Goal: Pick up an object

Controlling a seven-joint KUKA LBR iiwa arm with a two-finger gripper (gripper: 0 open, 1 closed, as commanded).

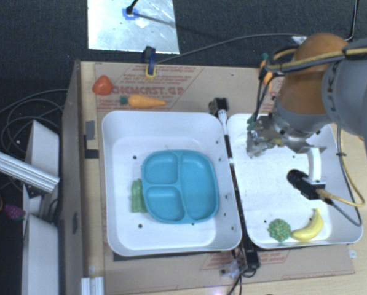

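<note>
Gripper [255, 147] sits low over the right bin's [275, 183] upper left corner; whether its fingers are open or closed cannot be told, the view being blurred. Banana [309, 227] and green object [280, 229] lie side by side near the bin's front edge, well apart from the gripper.

Red print on cardboard sheet [171, 85] under bins, upper centre of frame: large word, partly legible, seemingly ending "CAST". Smaller red lines above and below too blurred to read.
</note>
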